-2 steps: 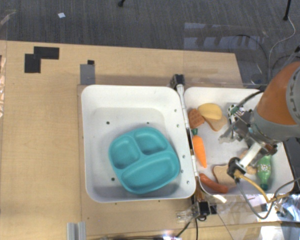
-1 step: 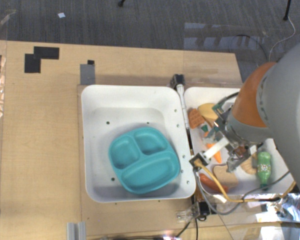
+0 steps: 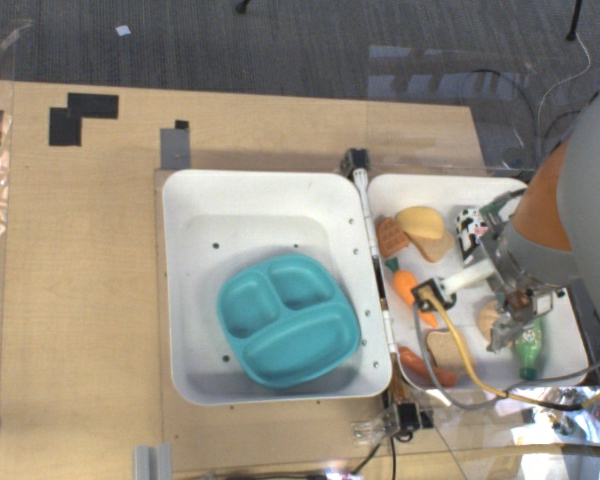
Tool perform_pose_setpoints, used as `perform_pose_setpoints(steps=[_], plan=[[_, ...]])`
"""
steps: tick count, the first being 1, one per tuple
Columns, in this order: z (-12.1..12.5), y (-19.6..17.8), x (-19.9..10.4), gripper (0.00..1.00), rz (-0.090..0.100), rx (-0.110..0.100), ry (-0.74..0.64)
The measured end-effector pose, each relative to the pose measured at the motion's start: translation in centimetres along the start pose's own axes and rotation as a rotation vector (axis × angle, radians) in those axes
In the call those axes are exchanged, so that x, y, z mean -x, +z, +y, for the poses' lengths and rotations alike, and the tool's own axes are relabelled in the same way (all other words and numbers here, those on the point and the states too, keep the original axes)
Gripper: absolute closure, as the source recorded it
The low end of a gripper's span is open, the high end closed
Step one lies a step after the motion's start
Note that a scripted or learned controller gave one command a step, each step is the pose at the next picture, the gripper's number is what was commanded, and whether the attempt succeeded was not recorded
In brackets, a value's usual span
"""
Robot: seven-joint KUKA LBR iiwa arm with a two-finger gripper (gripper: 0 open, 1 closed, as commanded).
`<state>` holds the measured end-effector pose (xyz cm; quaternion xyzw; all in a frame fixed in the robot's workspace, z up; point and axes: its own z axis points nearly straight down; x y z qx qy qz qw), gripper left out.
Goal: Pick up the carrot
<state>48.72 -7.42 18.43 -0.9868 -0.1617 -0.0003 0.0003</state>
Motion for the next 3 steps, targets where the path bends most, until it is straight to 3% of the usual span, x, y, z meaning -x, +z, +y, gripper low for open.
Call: perform_pose_setpoints(steps=[1,2,3], plan=[[-5.7,0.1,-2.0,0.00,0.001,-0.005,0.033],[-9.0,0.0,-3.1,0.00,0.001,-0.004,0.111],[-8.9,0.0,-3.0,0.00,0.000,-0.002,0.111]])
